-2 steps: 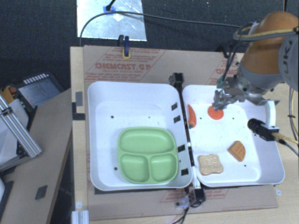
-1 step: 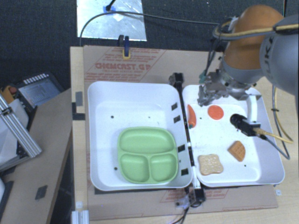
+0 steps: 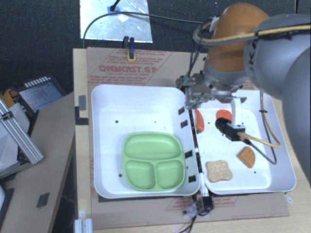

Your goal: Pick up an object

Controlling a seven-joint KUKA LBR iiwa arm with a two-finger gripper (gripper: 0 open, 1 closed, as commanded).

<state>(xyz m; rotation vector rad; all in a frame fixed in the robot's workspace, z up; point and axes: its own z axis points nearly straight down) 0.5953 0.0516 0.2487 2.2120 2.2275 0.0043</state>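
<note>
Nearest, right bin [image 3: 284,181] holds a beige toast-like piece [image 3: 218,170] at its front and an orange waffle-like piece [image 3: 247,156] just right of it. Left bin [image 3: 104,130] holds a green divided plate [image 3: 153,160]. Farther back in right bin, an orange carrot-like piece [image 3: 198,121] by the divider and a small orange-red piece [image 3: 224,114]. Gripper [image 3: 195,100] hangs just above the carrot piece; can't tell its grip state.

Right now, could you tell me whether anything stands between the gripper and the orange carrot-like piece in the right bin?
Nothing visible does. The gripper sits above the left edge of the right bin, right over the upper end of the orange piece. The toast slice and the waffle piece lie apart, nearer the front.
</note>
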